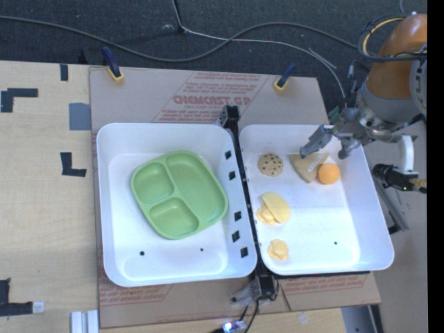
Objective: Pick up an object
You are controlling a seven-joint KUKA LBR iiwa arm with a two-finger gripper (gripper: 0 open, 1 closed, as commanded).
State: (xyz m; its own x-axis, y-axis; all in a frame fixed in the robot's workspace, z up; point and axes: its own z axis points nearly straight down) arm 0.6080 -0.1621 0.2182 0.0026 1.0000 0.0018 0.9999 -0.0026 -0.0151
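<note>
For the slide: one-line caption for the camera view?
Claw poised above tan wedge and orange ball in right white bin; green divided plate in left.

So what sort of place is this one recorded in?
Most likely a robotics lab bench rather than a kitchen: two white bins sit clamped on cardboard, loose cables trail over dark carpet, and the food beside the gripper looks like toy pieces.

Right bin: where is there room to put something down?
In the right bin, the bare floor near the front right corner, right of the yellow pieces, is free. It is crowded at the back, where the cookie, wedge, orange ball and tool sit.
</note>
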